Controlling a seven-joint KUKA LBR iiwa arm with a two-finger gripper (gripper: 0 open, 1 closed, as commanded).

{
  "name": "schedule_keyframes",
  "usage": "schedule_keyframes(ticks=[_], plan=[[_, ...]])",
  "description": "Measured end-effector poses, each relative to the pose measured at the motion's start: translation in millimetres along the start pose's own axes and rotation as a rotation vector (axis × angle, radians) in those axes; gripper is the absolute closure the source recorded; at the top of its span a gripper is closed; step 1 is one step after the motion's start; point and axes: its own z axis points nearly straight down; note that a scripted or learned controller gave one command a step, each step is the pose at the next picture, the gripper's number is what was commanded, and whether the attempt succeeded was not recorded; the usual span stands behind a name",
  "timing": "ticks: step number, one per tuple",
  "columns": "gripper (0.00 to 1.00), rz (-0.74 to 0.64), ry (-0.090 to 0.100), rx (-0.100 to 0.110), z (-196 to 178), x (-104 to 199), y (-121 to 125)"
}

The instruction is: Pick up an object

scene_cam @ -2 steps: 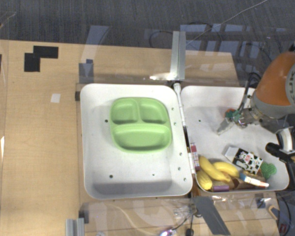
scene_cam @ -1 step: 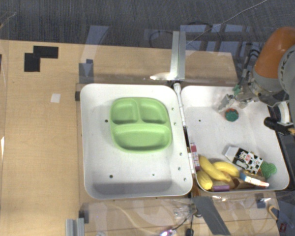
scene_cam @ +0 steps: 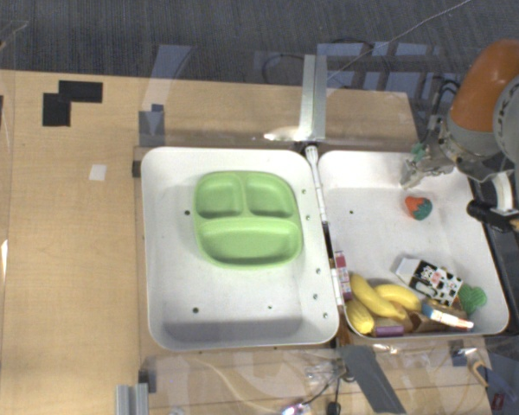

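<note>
Two bananas [scene_cam: 379, 299], one green plate [scene_cam: 246, 218]

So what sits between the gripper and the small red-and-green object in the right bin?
Nothing: in the camera view, bare white bin floor separates the gripper from the small red-and-green object just below it.

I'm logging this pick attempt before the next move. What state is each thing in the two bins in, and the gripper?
gripper: above the right bin's far side, nothing visibly between its fingers.
green divided plate: flat in the left bin, right way up, compartments bare.
small orange and green toy: lying apart, just near of the gripper.
bananas: lying in the near pile of the right bin.
patterned black and white box: lying flat, beside the bananas.
</note>
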Motion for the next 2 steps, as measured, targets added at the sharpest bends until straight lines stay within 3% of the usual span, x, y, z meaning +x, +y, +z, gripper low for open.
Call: schedule_keyframes(ticks=[1, 2], plan=[[0.0, -0.001, 0.002, 0.002, 1, 1, 0], [0.0, 0.009, 0.003, 0.008, 14, -10, -43]])
